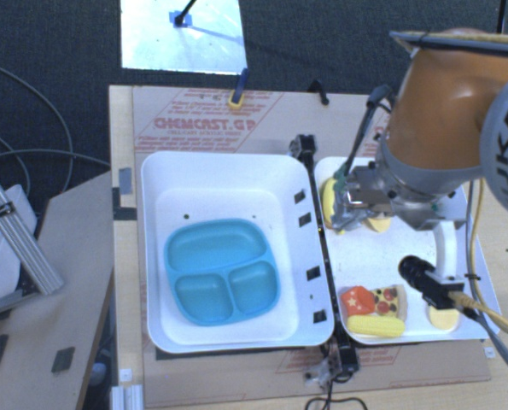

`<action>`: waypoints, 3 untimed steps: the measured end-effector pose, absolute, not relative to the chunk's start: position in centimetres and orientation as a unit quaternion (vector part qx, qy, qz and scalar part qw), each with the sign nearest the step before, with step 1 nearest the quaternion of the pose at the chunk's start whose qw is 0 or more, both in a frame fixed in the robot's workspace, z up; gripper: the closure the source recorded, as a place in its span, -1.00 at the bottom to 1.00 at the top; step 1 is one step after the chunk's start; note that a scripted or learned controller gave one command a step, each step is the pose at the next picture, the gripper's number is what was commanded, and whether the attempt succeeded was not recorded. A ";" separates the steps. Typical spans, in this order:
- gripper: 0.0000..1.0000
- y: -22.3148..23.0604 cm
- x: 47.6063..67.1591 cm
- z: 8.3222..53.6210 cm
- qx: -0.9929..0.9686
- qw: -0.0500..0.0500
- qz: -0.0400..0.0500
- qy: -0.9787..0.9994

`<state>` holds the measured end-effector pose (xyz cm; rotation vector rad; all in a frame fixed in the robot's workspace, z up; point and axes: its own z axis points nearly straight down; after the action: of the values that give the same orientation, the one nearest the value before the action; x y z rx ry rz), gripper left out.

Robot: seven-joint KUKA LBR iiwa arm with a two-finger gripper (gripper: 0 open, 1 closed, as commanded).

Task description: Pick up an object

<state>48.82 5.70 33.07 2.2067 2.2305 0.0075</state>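
Claw (346, 212) is sitting low at the far left corner of the right bin (407, 336), close against the wall it shares with the left bin (236, 165). You cannot tell whether it is released or clenched; the wrist is blocking that.

Risks you are facing:
- A yellow banana-like piece (329, 196) is lying pressed to that wall, right at the claw. A finger is likely catching the wall, or shoving the piece flat against it instead of closing round it.
- A second yellow piece (379, 224) is peeking out just right of the claw; it could be getting nudged, or dragged along.
- The arm's bulk is hiding the contact, so you are judging any grip blind.

Other candidates are lying well apart, at the near edge of the same bin: a pizza slice toy (375, 299), a yellow corn-like piece (375, 325) touching it, a pale yellow disc (444, 318) further right. A blue divided tray (222, 270) is resting in the left bin.
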 end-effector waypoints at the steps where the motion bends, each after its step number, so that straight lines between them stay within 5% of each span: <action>1: 1.00 -0.6 48.7 40.8 0.708 0.005 0.004 0.706; 2: 1.00 11.9 48.6 39.9 0.702 0.000 0.002 0.712; 3: 1.00 11.2 48.8 41.1 0.704 0.002 0.003 0.711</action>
<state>48.78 11.22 41.09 2.2078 2.2301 0.0085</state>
